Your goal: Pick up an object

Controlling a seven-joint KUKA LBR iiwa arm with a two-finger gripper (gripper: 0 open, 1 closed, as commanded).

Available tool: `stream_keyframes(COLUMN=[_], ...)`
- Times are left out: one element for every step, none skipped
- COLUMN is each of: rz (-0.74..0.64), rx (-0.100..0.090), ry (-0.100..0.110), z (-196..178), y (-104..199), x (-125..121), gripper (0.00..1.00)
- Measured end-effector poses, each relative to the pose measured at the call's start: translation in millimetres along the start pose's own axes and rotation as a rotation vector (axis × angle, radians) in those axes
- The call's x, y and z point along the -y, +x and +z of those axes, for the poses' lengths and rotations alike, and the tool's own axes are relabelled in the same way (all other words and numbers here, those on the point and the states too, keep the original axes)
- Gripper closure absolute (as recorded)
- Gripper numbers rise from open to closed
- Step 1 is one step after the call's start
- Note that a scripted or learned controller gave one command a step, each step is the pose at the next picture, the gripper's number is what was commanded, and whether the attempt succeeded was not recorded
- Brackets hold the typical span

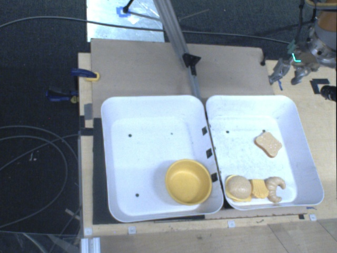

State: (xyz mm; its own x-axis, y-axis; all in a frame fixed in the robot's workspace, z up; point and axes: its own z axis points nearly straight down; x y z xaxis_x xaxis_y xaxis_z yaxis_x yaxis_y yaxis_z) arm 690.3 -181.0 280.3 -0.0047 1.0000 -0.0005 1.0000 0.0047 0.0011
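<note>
Bread slice (268,144) lies flat in the right bin (300,121), about midway down and toward its outer side, well apart from everything else in that bin. Nearest the camera, along the right bin's front wall, three tan pieces sit in a row, touching one another: a round bun (238,187), a yellow wedge (258,188) in the middle (cheese, by its look) and a curled croissant (276,188). In the left bin (118,115), a yellow bowl (188,181) stands upright in the front corner beside the wall shared with the right bin. Farther back, past the bins' far rims, bare brown board (142,67) stretches away. Above its far right corner hangs the gripper (287,71) — its two fingers spread apart, nothing between them — well clear of the bread slice and outside both bins.
</note>
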Motion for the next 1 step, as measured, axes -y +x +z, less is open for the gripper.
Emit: stream_keyframes(rz=[0.000], rx=[0.000], ry=[-0.002], z=[-1.0], y=[0.0], x=[-0.4], gripper=[0.00])
